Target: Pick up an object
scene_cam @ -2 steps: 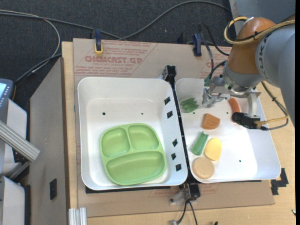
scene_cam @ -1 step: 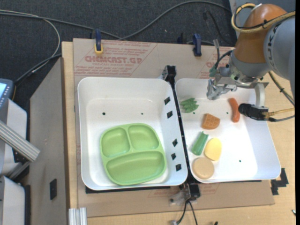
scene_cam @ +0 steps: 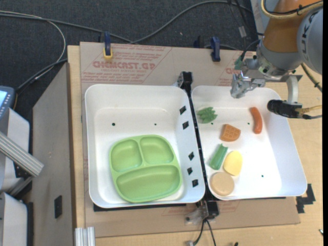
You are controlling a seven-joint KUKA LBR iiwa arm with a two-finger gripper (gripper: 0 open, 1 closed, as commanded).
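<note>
- Objects for picking lie in the right shallow white plastic bin, all below and in front of the gripper: a small green leafy piece, an orange waffle-like piece, a red-orange sausage shape, a green stick, a pale yellow rounded piece and a tan round disc.
- Nearest to the jaws are the leafy piece, a little below and to their left, and the sausage shape, a little below and to their right; the disc is the farthest.
- The metal two-finger gripper hangs over the back rim of this bin, and it carries nothing that I can see. Whether the jaws are spread or pressed together, I cannot tell, because they are small and blurred at this angle.
- I judge that the gripper is high so that it can come down on one piece from above; no piece is reached yet.
- The yellow piece touches the green stick and the disc, so a grasp there may push its neighbours.
- A light green plastic plate with three compartments lies in the left white bin, well apart from the jaws, beyond the divider.
</note>
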